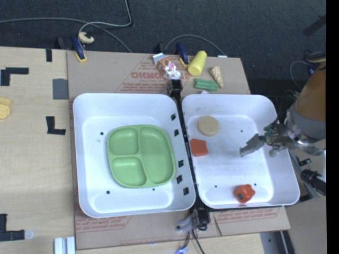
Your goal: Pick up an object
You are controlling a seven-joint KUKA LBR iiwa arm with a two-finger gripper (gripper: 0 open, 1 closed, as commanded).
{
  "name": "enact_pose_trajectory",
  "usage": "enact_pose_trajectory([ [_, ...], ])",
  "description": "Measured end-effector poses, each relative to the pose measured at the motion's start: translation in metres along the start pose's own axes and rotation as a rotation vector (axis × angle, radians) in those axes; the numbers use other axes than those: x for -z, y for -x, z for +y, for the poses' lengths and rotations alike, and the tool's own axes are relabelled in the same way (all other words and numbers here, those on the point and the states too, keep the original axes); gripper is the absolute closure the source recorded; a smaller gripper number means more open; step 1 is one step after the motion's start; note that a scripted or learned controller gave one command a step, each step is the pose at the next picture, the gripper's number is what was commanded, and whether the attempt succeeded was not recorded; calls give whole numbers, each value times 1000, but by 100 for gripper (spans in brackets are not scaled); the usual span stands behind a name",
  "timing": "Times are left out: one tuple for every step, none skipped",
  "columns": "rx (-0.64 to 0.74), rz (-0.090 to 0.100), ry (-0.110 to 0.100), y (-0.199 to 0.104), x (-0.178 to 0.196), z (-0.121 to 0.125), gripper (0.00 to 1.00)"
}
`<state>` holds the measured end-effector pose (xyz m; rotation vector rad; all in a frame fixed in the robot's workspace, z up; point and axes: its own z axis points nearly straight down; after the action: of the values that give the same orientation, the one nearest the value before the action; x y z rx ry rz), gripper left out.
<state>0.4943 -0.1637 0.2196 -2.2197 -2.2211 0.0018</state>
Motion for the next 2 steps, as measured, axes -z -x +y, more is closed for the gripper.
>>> enact_pose_trajectory([
  [2, 0, 1, -35, -4, 66, 0],
  [1, 0, 0, -72, -35, 89, 0],
])
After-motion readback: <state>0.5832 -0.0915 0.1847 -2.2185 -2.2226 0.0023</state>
